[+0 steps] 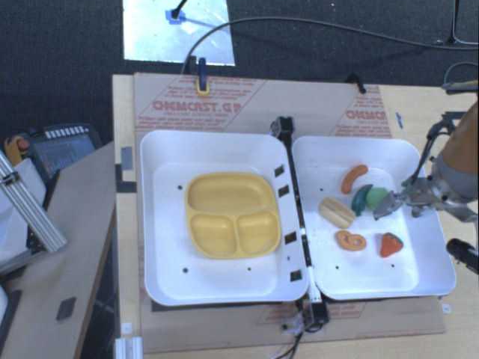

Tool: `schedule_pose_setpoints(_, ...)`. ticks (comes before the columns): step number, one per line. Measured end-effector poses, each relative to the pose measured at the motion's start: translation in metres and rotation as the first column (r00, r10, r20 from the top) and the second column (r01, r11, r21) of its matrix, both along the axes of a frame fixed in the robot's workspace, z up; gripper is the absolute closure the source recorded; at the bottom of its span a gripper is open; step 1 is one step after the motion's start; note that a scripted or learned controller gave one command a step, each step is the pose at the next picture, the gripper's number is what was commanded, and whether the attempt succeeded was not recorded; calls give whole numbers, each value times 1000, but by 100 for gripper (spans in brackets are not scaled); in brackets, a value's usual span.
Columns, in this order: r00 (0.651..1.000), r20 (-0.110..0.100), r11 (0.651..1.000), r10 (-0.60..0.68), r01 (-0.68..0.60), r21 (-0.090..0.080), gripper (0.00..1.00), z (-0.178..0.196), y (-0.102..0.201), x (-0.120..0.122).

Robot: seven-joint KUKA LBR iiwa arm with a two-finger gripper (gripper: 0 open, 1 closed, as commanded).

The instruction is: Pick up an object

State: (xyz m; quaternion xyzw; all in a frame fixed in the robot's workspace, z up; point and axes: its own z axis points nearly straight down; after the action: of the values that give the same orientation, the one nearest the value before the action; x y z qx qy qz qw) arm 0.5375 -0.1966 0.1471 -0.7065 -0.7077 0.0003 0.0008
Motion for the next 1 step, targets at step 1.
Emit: schedule_pose_setpoints(1, 1000, -1, 1000, 2, -2, 1, 0, -45, 3, 7)
